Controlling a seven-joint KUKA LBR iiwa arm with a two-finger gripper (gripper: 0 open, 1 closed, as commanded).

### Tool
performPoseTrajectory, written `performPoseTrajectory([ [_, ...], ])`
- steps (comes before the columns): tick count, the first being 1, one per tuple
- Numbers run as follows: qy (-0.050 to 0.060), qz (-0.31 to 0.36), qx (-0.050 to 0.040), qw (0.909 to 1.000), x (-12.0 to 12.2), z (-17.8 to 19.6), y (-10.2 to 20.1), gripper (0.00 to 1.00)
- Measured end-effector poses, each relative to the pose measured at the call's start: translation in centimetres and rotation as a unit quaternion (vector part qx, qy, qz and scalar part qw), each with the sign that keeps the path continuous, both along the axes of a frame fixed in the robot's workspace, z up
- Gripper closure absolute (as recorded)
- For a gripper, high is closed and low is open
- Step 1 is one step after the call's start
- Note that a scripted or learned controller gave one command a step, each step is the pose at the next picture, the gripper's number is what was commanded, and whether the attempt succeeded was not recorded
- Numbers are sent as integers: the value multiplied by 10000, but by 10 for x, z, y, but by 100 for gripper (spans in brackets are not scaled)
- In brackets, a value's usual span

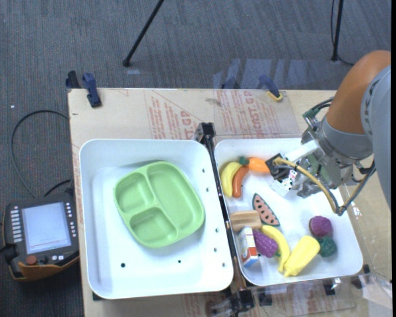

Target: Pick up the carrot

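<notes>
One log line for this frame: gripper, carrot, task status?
gripper: over right bin, near carrot | carrot: lying in right bin beside banana, not held | task: pick not yet done

The carrot (pixel 257 165) is lying flat on the white floor of the right-hand bin (pixel 297 220), in that bin's far left part, not far from its back wall. It is looking like a small, stubby piece in bright orange, with a dab of green at one end. The green end is pointing toward the bin's left wall, and the orange body is running across toward the bin's middle. It is sitting down on the floor, not raised.
</notes>
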State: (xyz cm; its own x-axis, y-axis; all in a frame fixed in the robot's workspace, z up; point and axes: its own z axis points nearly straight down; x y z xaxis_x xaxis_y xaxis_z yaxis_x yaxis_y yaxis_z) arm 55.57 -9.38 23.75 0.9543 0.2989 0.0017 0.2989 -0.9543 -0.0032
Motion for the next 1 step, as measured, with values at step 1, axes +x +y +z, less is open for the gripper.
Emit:
performPoseTrajectory([
  [1, 87, -25, 17, 10000, 16, -148, 3, 100],
])
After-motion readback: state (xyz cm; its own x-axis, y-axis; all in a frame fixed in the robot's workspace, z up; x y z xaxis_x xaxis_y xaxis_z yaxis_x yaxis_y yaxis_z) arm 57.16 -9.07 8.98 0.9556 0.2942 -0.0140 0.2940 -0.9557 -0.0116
